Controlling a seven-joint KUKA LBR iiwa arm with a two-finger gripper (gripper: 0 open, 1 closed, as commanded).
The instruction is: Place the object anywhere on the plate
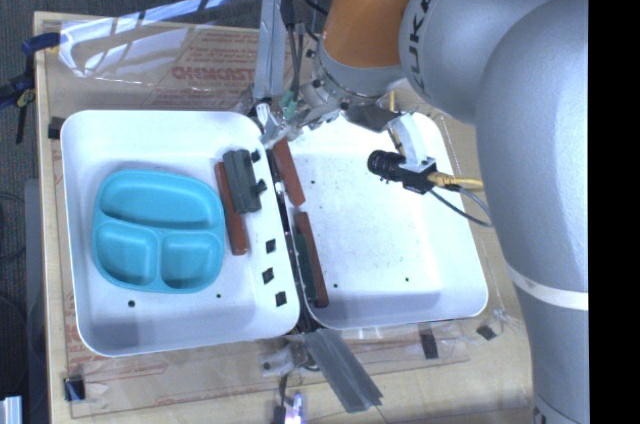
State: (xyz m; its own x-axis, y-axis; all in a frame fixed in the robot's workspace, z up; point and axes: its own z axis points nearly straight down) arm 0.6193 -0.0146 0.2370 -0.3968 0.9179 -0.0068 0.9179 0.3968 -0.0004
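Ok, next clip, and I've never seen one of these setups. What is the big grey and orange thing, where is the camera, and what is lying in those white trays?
This is a single view from a camera fixed above the bench, looking down at a slant. The grey and orange machine is a robot arm reaching in from the right. Its end effector sits near the top of the ridge between the two white bins, too hidden to say whether it holds anything. The left bin contains a blue plate with three compartments, plus a dark grey block lying alongside a reddish-brown bar. The right bin has more reddish-brown strips along its left wall. A small black camera-like unit is mounted on the arm.
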